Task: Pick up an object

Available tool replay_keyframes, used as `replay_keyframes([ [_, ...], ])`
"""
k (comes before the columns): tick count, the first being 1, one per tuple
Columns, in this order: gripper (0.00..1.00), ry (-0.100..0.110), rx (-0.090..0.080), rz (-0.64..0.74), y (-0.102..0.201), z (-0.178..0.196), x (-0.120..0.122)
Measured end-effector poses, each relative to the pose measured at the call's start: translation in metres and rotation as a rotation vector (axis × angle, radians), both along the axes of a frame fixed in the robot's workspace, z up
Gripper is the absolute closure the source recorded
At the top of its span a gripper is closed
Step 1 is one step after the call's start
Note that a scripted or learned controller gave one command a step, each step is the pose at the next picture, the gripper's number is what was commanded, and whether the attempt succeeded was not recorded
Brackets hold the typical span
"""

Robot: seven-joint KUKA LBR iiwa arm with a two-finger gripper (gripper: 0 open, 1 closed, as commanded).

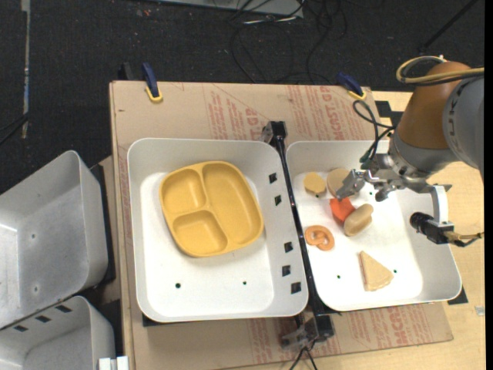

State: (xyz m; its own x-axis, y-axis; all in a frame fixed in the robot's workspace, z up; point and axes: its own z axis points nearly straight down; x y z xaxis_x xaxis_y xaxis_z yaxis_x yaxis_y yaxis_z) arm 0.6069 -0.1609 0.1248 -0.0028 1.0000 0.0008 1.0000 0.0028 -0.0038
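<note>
Glossy yellow plastic plate (pixel 209 207) in smooth white plastic bin (pixel 154 284)

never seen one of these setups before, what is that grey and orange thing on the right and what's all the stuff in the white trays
That is a robot arm, grey with an orange band, reaching in from the right. Its two-finger gripper hangs over the right bin. One fixed camera looks down on the bench at a slant.

The left bin holds a yellow divided plate. The right bin holds toy food: a small tan round piece, a red piece with a tan bread roll against it, an orange pretzel and a tan wedge. A further tan piece lies beside the gripper. I cannot tell whether anything is held.
</note>
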Motion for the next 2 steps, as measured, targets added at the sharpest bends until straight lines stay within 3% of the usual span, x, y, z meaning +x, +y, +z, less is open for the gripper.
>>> replay_keyframes([
  [1, 0.00, -0.010, 0.002, -0.002, 0.001, -0.027, 0.004],
  [2, 1.00, -0.024, 0.000, 0.000, 0.002, -0.012, 0.008],
])
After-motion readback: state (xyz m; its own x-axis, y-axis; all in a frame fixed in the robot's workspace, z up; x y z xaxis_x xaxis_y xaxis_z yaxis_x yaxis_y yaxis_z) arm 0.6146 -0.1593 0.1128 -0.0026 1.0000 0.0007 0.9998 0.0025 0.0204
